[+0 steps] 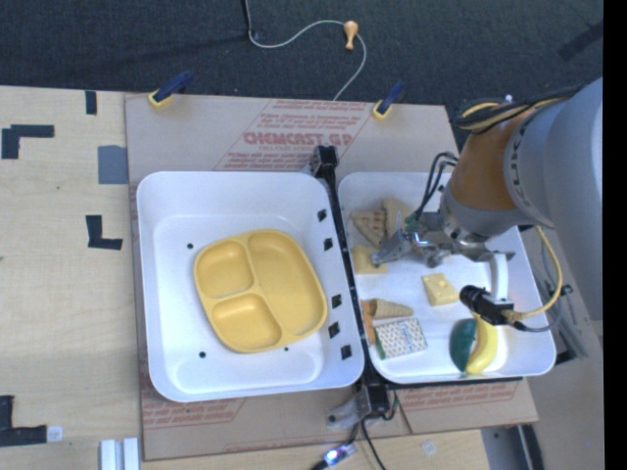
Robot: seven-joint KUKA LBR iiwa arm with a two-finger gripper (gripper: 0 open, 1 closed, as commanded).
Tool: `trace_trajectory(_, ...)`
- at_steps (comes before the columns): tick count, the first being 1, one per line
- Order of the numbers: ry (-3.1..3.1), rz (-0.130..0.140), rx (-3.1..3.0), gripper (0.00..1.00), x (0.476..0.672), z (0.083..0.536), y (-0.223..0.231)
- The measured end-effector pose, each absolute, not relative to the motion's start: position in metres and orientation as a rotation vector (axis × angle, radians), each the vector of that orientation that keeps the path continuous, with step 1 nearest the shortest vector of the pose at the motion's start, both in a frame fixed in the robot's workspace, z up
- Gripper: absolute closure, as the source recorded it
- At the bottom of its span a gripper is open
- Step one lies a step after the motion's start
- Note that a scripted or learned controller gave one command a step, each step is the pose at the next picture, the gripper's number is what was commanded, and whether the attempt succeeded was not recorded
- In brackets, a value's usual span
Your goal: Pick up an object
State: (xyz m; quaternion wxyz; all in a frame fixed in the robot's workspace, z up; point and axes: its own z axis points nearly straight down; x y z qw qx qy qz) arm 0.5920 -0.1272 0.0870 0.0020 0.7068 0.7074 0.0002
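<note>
The right bin (529, 360) holds several small objects: a tan wedge-shaped piece (380, 221) at its upper left, a pale yellow block (362, 258) by its left wall, a yellow cheese cube (440, 289), an orange-tan wedge (387, 309), a patterned white-green block (401, 338) and a yellow and green toy (475, 347) at the lower right. My gripper (407, 248) hangs low over the bin's upper middle, between the tan wedge and the cheese cube. Nothing shows between its fingers.
The left bin (162, 204) holds a yellow three-compartment plate (260, 289). A black divider (338, 262) separates the bins. The grey arm with its orange band (490, 169) covers the right bin's upper right. A black and yellow cable (495, 309) trails over that bin's right side.
</note>
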Motion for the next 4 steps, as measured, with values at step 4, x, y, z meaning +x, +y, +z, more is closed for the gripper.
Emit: trace_trajectory(4, 2.222, 0.003, 2.218, 1.00, 0.598, 0.227, -0.113)
